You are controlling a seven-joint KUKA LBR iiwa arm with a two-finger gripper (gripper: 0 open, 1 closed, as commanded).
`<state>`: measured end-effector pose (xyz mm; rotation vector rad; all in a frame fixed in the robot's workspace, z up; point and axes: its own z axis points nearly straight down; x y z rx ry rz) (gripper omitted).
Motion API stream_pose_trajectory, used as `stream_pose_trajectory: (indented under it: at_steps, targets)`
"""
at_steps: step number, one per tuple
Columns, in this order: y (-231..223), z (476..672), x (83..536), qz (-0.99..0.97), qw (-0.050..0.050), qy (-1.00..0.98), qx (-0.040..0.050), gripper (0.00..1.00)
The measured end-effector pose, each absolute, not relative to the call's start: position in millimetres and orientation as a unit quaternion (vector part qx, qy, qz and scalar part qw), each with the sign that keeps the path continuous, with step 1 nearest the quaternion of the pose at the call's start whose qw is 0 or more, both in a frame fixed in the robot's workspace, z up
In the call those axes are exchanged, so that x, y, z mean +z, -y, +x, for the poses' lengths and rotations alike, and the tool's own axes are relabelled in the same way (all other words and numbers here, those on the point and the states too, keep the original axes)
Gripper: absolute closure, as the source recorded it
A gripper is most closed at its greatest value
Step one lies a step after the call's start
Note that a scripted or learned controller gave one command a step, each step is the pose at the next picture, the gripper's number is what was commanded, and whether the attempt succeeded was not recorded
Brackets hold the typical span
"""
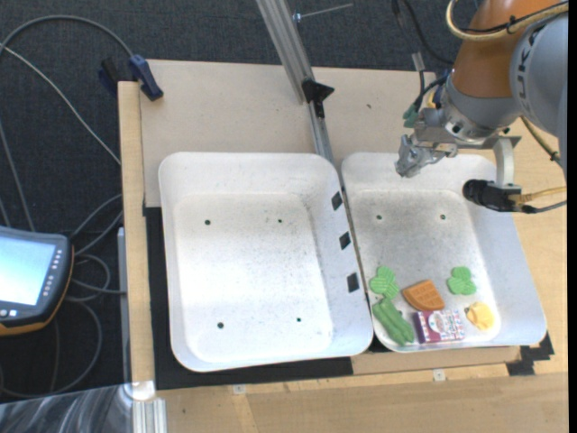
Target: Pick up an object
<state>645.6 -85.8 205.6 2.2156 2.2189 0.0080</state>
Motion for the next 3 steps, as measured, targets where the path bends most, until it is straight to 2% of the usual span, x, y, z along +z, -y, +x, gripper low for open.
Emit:
stream_pose_trajectory:
  at_steps: [1,2,3]
  targets:
    - [25,630.1,207,0.705,-0.002,-0.71,0.0005,1.0]
    - [-24,609.2,208,0.705,-0.002,-0.709,0.0,1.0]
    - [-88,598.0,217,0.704,-0.002,-0.71,0.0014,1.0]
